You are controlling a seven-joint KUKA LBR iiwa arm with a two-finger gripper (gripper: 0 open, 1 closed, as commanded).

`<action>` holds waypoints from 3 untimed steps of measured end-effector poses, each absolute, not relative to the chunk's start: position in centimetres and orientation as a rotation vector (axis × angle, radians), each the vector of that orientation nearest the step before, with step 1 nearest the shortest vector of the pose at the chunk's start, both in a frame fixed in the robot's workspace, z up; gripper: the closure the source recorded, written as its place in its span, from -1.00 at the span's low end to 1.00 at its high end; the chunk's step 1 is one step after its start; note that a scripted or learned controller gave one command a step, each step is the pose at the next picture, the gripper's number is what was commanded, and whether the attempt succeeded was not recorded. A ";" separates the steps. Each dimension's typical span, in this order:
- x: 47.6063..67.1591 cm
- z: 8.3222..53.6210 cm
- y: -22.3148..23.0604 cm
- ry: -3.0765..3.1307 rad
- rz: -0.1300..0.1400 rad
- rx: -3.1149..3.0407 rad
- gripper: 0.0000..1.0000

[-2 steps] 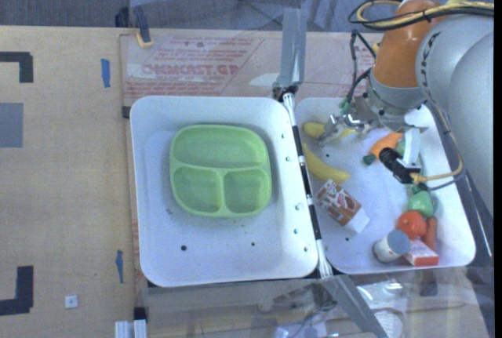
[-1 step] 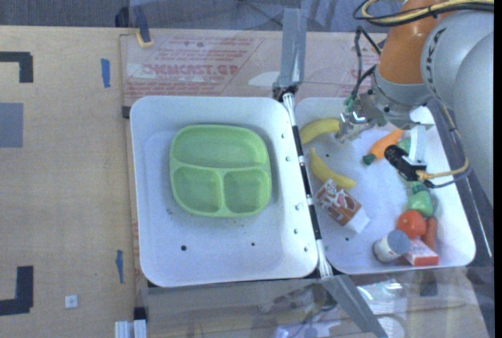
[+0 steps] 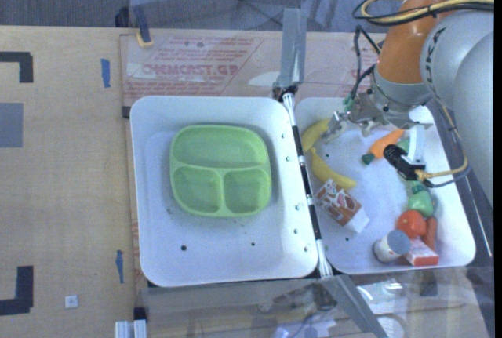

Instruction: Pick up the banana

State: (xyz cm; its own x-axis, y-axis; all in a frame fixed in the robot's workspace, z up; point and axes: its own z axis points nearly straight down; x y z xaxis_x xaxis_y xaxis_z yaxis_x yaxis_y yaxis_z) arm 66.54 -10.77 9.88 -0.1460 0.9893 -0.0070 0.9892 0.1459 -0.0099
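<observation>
The yellow banana [image 3: 320, 158] lies curved along the left wall of the right bin [image 3: 455, 250], its upper end near the bin's back left corner. My gripper [image 3: 346, 120] hangs over the back of that bin, just right of the banana's upper end and very close to it. Nothing is visibly held in it. The grey arm with its orange band [image 3: 408, 46] comes in from the upper right and hides the bin's back right corner.
A brown and white carton [image 3: 342, 205] lies just below the banana. An orange piece [image 3: 384, 144], a green item [image 3: 420, 201], a red tomato [image 3: 410, 223], a pale round thing [image 3: 387, 248] and a red and white box [image 3: 424, 255] fill the right side. The left bin [image 3: 149, 250] holds a green divided plate [image 3: 221, 170].
</observation>
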 end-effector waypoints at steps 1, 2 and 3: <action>66.4 8.8 -10.8 -2.388 0.027 -2.039 -1.00; 61.7 8.9 -9.6 -2.686 -0.007 -1.645 -1.00; 65.7 8.8 -11.2 -2.455 -0.006 -1.972 -1.00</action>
